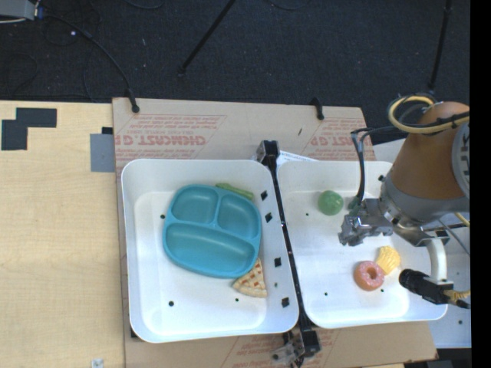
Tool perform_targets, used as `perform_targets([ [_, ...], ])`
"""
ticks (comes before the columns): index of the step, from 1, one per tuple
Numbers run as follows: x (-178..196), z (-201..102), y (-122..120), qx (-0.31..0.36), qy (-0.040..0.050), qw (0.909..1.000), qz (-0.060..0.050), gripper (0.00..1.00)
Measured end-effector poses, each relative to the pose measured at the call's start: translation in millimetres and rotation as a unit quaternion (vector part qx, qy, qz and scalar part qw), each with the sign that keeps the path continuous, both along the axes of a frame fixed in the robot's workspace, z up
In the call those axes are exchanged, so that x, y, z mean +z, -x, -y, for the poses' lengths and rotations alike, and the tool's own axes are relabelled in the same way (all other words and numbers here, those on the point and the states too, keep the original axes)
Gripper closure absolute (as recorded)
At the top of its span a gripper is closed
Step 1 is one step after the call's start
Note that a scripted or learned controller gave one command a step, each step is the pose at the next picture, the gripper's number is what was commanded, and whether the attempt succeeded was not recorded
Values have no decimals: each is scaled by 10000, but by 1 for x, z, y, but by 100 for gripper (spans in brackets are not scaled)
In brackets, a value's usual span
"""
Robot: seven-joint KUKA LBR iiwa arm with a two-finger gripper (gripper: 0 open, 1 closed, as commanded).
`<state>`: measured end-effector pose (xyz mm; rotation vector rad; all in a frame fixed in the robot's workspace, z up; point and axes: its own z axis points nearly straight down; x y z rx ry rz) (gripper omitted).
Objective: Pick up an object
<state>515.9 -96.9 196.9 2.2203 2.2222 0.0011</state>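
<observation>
where ball [331, 202] sits, gripper [350, 232] just beside

One camera is sitting high above the bench and looking down at a slant. It is far enough back to be taking in both shallow white plastic bins: the left bin [146, 313] and the right bin [337, 313], sitting side by side near the middle. The pale wooden bench top [54, 236] is showing at the left, and dark floor is lying along the top. The grey and orange arm [430, 159] is reaching in from the right edge.
</observation>
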Motion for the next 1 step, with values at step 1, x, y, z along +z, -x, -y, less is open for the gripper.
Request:
perform_targets([
  [1,19,1,0,3,0,10000,-9,100],
])
